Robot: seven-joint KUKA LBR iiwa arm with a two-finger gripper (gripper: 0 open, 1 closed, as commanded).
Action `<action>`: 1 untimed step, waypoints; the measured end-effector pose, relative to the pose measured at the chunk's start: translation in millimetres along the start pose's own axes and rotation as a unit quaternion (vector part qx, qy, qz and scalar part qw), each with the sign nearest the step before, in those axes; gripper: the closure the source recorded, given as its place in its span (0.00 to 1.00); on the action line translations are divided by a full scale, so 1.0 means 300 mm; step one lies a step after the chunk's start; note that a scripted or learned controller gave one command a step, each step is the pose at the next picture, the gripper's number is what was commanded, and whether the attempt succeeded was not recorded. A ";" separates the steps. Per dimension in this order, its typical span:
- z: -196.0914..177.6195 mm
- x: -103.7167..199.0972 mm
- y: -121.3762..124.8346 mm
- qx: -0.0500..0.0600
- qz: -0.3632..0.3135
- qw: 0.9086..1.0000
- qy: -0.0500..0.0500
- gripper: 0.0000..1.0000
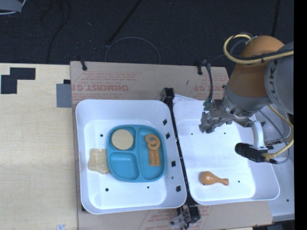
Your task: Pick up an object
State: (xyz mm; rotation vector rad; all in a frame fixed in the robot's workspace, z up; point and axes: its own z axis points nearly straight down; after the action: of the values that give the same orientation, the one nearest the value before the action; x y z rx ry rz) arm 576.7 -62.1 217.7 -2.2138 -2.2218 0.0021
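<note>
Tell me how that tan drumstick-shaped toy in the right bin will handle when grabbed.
The drumstick toy looks like moulded plastic, so probably stiff and light. Its rounded bulb could roll or slip sideways under a pinch. It lies flat on the right bin floor, so tipping seems unlikely.

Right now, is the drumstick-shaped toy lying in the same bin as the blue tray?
No, the drumstick toy lies in the right bin; the blue tray sits in the left bin.

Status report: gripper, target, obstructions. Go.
Gripper over right bin, holding nothing visible. Drumstick toy lies nearer the front, untouched. Nothing between them.
</note>
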 end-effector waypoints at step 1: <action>-0.018 0.165 0.028 -0.001 0.000 1.000 0.000 1.00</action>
State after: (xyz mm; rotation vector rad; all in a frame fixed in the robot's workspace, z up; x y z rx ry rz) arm 584.9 -12.5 223.2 -2.2143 -2.2237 0.0008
